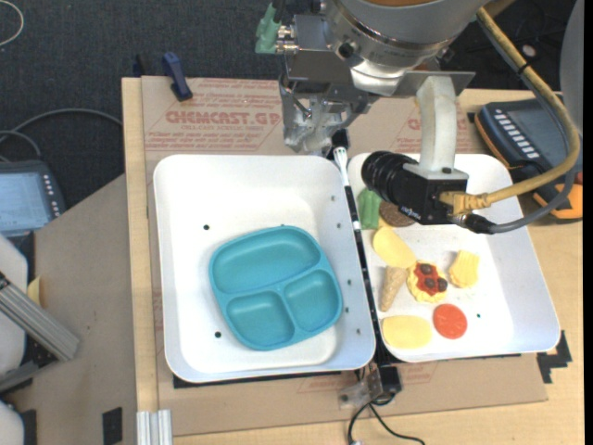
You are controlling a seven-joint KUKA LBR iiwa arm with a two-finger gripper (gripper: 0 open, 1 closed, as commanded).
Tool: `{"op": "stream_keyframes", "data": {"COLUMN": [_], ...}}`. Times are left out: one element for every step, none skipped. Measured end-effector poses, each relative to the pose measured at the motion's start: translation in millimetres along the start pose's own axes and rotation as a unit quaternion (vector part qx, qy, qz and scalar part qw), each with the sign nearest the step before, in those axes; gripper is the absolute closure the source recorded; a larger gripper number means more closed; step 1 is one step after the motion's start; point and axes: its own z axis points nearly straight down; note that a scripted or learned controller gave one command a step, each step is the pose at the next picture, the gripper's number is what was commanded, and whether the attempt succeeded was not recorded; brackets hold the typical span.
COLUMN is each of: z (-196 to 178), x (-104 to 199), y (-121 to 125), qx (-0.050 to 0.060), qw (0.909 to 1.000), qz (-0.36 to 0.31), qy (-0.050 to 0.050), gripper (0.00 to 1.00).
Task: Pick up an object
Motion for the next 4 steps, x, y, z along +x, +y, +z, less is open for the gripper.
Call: {"op": "stream_keyframes", "data": {"z": [-10.4, 110.4, 208.5, -0.4], "x": [0.8, 4.3, -55.8, -70.7], "y": [0.4, -2.6, -3.4, 31.1], "qx": [-0.002, 0.010, 0.010, -0.006], "qw": [1.0000, 0.9999, 0.9999, 1.0000], "qz": [-0.001, 0.004, 0.006, 0.003], "qy": [0.001, -0.004, -0.004, 0.001], "gripper": [1.00, 1.00, 1.00, 1.00]}}
